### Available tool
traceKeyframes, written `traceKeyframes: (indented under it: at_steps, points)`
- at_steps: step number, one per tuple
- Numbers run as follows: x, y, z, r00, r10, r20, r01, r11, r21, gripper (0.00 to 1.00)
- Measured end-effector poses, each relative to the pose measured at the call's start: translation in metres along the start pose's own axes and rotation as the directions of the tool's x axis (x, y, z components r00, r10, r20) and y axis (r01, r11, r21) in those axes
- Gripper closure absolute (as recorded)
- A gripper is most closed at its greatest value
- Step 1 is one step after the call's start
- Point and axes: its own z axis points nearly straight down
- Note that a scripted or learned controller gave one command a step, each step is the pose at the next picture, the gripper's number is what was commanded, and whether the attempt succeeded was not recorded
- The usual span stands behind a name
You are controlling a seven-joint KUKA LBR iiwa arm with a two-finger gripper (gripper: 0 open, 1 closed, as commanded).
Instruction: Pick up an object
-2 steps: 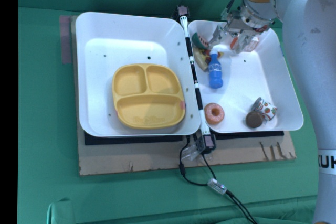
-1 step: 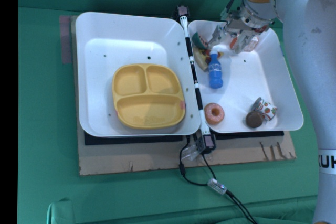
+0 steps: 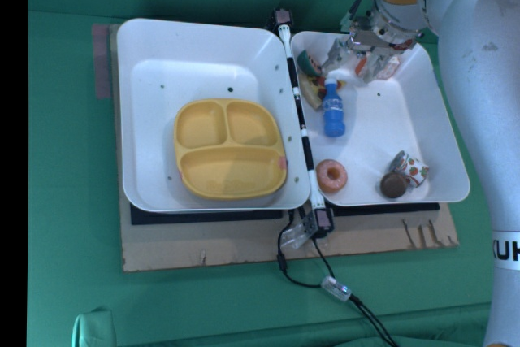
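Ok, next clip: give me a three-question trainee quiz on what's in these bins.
1. True or false: the yellow tray lies in the left bin.
2. Which lies nearest the right bin's front-left corner? A) blue bottle B) donut C) cup
3. Fill in: the gripper is over the right bin's ____ edge.

Key: 1 true; 2 B; 3 far.
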Motion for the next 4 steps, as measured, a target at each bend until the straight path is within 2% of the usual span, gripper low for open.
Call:
traceKeyframes:
  at_steps: [4]
  points:
    - [-0.0002, -0.0007, 0.0003, 1.0, 0.001, -0.001, -0.001, 1.0, -0.003, 0.0]
